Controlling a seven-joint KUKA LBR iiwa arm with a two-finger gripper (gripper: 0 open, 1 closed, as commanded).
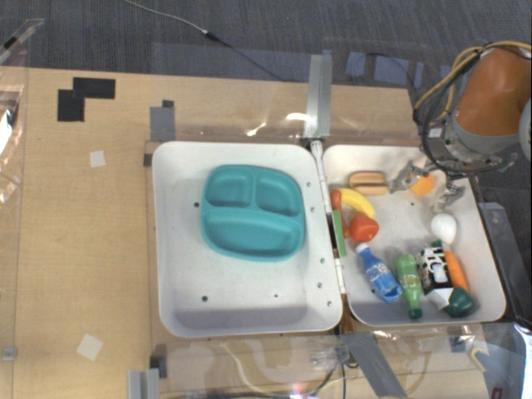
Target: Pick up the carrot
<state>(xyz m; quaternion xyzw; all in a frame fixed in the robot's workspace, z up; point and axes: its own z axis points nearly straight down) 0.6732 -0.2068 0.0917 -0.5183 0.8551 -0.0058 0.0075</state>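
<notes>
**Not yet: carrot ungrasped, gripper busy at far end of right bin**

Obs: the carrot [455, 271] lies near the right wall of the right bin [490, 248], toward the near corner, slanted, with its green top at the lower end. It is pressed against a black-and-white carton [432, 268] on its left; a green bottle [408, 283] and a blue bottle [379, 274] lie further left. A white egg [443, 226] sits just above the carton.

Gripper [426, 181] is at the far side of the same bin, well apart from the carrot. Its fingers stand spread, one on each side of a small orange object [424, 184]; I cannot tell if they touch it. Not the carrot, by position.

The left bin [174, 248] holds a teal divided plate [252, 211].

Progress, judged: nothing of the pick is done. Left to do: travel toward the near right corner, descend, close on the carrot, lift. The carton alongside leaves little room for one finger; a missed or double grasp is likely.
</notes>
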